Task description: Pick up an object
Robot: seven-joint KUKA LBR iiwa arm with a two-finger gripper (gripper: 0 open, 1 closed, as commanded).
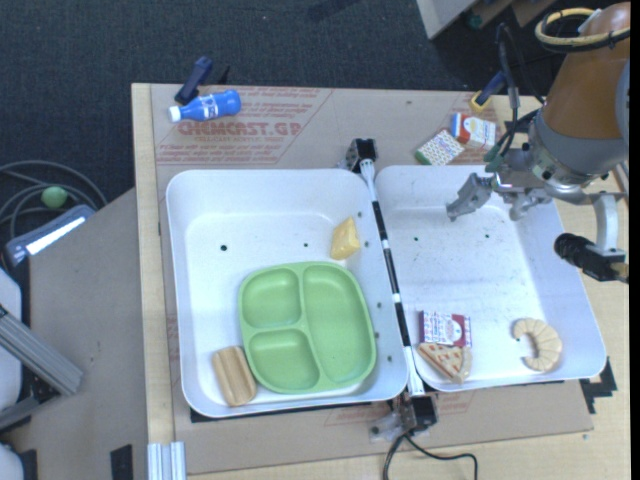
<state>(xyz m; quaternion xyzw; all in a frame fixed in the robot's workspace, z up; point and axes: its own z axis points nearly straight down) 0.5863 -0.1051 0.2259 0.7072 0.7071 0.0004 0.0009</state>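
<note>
Camera view, fixed, looking down at a slant. Surface (300,118) is a tan board with faint red printed lettering, set over dark carpet (150,18). Two white bins sit side by side on it, divided by a black rail. Left bin (200,218) holds a green divided tray (303,325), a yellow wedge (345,238) just beyond the tray's far edge, and a tan bread-like piece (233,375) touching its near left corner. Right bin (470,268) holds a red-and-white packet (444,327), a pizza-slice toy (446,360) touching it on the near side, and a croissant (538,343) near the near right corner. Gripper (495,196) hangs over the far part of the right bin; fingers are spread, nothing between them. On the bare surface beyond the bins: a blue-and-white bottle (205,104) lying flat, and small boxes (455,140). Coiled cables (40,208) lie left of the surface.
</note>
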